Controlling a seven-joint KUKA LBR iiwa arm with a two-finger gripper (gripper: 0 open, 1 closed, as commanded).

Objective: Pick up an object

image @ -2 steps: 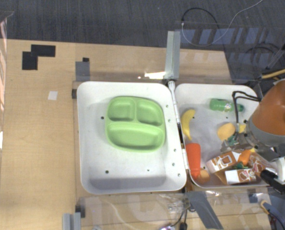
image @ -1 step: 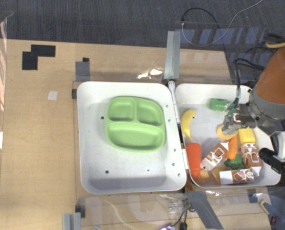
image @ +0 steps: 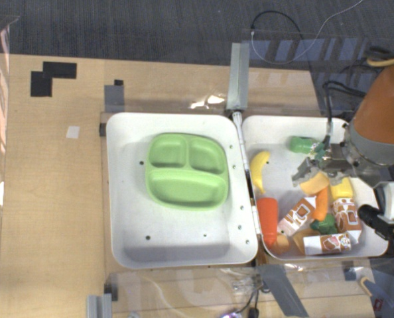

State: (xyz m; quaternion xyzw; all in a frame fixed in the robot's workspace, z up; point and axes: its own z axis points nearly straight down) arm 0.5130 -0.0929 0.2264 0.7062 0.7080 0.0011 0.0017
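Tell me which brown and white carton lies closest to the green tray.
The carton beside the red cylinder; the other two cartons lie farther right.

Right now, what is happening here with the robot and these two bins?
The arm reaches from the right over the right bin, its gripper low above a heap of toy food: a banana, an orange cylinder, a carrot and small cartons. Nothing is visibly held yet. The left bin holds a green divided plate.

Right bin (image: pixel 276 128) is packed: banana (image: pixel 259 170), carrot (image: pixel 322 204) and cartons (image: pixel 298 218) crowd my path. Left bin (image: pixel 121 197) has lots of room around the green tray (image: pixel 186 171).
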